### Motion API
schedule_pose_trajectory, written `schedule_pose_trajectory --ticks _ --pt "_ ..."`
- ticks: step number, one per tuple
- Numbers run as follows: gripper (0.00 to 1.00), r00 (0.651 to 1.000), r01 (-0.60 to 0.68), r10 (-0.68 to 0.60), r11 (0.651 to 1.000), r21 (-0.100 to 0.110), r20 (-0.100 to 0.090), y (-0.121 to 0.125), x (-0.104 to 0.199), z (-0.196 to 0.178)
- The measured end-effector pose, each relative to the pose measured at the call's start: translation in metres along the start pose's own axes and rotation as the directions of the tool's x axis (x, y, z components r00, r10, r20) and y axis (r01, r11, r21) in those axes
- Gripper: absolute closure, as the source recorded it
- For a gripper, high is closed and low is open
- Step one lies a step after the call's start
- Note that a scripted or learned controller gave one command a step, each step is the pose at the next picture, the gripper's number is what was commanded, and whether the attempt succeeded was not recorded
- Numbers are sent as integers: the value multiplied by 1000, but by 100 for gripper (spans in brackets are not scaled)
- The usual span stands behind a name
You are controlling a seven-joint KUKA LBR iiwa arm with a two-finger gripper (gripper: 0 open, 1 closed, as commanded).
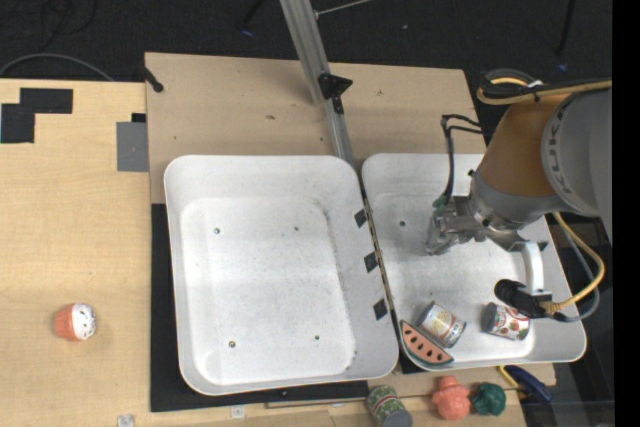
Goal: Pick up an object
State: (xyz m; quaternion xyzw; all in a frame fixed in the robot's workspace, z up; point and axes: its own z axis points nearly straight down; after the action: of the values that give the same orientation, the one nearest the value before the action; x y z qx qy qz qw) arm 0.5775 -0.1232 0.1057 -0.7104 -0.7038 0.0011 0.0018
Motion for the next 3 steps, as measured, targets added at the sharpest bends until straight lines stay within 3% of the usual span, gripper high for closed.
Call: schedule_pose_trajectory --ticks 2,3 --pt "100 1000 11 -11 1000 -8 1 0 13 -120" --pt "100 1000 10 -10 1000 -5 1 1 12 -149"
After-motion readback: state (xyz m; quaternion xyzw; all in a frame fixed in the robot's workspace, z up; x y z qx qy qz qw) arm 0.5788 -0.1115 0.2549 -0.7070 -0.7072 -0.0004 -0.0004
